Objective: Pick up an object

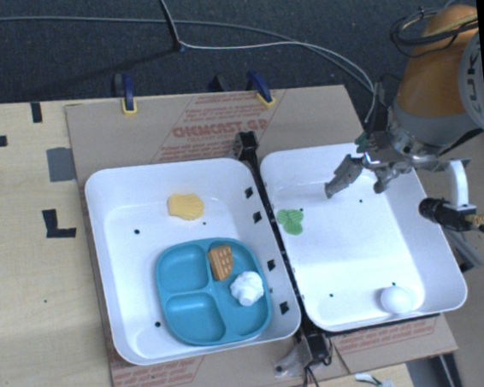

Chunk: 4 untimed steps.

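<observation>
Reaching in from the right, the grey arm (440,73) hangs over the far right part of the right bin (419,238). The left bin (110,245) holds a blue divided tray (185,310). Gripper (360,183) fingers are spread apart, nothing between them. A yellow piece (186,206) lies on the left bin floor, beyond the tray. A white crumpled item (247,288) and a brown waffle-like piece (221,261) sit in the tray. A green object (291,220), possibly a leaf toy, lies near the right bin's left wall. A white ball (397,298) rests at the near edge.
</observation>
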Available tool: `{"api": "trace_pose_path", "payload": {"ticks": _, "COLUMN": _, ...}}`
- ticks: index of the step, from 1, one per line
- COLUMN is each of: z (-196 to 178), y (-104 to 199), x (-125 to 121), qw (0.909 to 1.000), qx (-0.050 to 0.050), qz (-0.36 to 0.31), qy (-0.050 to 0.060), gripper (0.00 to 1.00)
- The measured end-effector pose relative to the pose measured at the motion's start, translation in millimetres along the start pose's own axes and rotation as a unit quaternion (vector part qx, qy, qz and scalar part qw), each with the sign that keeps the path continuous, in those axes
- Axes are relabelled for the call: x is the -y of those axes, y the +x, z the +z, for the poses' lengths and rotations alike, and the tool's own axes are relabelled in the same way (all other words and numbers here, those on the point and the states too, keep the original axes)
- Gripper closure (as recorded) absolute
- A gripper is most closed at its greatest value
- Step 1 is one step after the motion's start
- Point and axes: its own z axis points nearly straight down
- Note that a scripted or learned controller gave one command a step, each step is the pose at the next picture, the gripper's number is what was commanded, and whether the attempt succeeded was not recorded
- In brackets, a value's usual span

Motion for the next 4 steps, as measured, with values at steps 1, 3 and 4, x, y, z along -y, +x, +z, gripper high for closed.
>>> {"api": "trace_pose_path", "payload": {"ticks": 1, "z": -62, "y": 37, "x": 26, "qw": 1.0000, "qx": 0.000, "qz": -0.001, "qy": -0.003, "gripper": 0.00}}
{"api": "trace_pose_path", "payload": {"ticks": 3, "z": -47, "y": 61, "x": 71, "qw": 1.0000, "qx": 0.000, "qz": 0.000, "qy": 0.000, "gripper": 1.00}}
{"api": "trace_pose_path", "payload": {"ticks": 4, "z": -47, "y": 61, "x": 71, "qw": 1.0000, "qx": 0.000, "qz": 0.000, "qy": 0.000, "gripper": 0.00}}
